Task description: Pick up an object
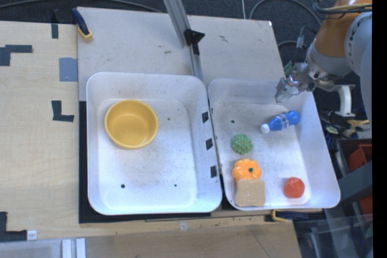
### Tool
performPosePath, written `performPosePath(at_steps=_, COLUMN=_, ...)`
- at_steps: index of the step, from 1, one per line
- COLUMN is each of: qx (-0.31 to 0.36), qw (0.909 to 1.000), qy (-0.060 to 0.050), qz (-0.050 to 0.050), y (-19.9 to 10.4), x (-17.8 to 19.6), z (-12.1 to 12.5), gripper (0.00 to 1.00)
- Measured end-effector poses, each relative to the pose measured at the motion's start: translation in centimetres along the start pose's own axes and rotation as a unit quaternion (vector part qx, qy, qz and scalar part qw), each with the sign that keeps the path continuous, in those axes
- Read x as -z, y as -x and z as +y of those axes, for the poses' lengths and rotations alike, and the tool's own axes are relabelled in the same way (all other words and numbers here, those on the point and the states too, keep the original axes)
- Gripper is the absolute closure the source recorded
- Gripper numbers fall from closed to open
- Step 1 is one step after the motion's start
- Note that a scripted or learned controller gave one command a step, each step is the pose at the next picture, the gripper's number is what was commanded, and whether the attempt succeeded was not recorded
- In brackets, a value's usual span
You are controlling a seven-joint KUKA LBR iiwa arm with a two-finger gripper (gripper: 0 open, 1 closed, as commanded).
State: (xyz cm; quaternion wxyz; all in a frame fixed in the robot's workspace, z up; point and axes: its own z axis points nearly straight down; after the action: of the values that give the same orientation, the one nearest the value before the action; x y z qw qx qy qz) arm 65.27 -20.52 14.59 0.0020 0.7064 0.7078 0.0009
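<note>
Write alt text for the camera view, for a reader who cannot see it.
The gripper hangs above the far edge of the right bin, which holds a blue bottle, green ball, orange pumpkin-like toy, tan bread slice and red ball. The left bin holds a yellow bowl.

The right-hand bin holds five small items. A blue bottle with a white cap lies on its side near the far right wall. A green bumpy ball sits near the middle. Toward the near edge, an orange pumpkin-like toy touches a tan slice of bread. A red ball rests in the near right corner.
</note>
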Motion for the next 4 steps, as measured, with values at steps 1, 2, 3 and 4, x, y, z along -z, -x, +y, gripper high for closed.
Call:
performPosePath(at_steps=1, qx=0.0, qw=1.0, qy=0.0, qz=0.0, y=-0.1, x=4.3, z=-0.2, gripper=1.0)
performPosePath(at_steps=2, qx=0.0, qw=1.0, qy=0.0, qz=0.0, y=-1.0, x=9.0, z=0.0, gripper=1.0)
performPosePath(at_steps=3, qx=0.001, qw=1.0, qy=-0.003, qz=0.001, y=-5.9, x=7.9, z=-0.9, gripper=1.0)
performPosePath(at_steps=4, qx=0.002, qw=1.0, qy=-0.004, qz=0.001, y=-10.8, x=7.0, z=-1.8, gripper=1.0)
